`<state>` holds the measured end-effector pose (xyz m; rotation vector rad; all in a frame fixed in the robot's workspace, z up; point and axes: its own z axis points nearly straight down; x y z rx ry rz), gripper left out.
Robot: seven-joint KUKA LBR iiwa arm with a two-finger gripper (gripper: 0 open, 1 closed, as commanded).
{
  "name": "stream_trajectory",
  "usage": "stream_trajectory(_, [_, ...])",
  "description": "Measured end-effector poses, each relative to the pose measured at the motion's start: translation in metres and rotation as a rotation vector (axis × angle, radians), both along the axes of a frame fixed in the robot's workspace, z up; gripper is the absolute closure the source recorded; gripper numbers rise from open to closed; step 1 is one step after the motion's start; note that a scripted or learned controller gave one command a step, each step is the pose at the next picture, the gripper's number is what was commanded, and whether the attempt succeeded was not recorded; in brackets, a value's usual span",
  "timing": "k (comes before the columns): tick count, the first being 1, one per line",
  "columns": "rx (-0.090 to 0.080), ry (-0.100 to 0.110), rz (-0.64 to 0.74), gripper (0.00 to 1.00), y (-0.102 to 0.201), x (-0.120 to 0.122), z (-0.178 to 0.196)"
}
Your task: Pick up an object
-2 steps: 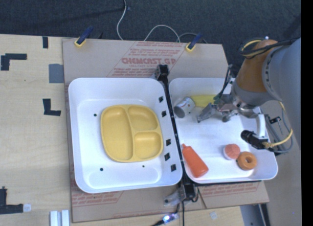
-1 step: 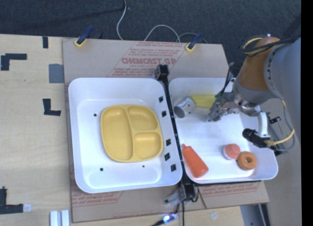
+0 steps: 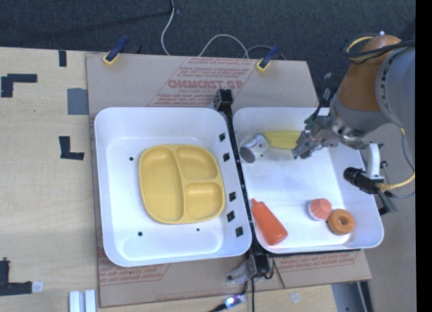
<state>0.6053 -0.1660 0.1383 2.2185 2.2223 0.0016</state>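
Claw (image 3: 305,147) is hovering at the right end of the yellow banana (image 3: 282,140), lying crosswise; grip state unclear.

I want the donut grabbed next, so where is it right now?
The donut lies in the right bin, at its near right corner, just right of the pink ball.

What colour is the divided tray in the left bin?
Yellow. The divided tray shows clearly in the camera view.

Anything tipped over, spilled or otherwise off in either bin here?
Nothing stands out. The yellow tray lies flat in the left bin; the orange bottle and the doughnut lie in the right bin.
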Motion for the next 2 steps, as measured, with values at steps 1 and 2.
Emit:
stream_trajectory(1, [0.000,-0.001,0.000,1.00,0.004,-0.004,0.045])
stream_trajectory(2, [-0.001,-0.003,0.000,1.00,0.004,-0.003,0.098])
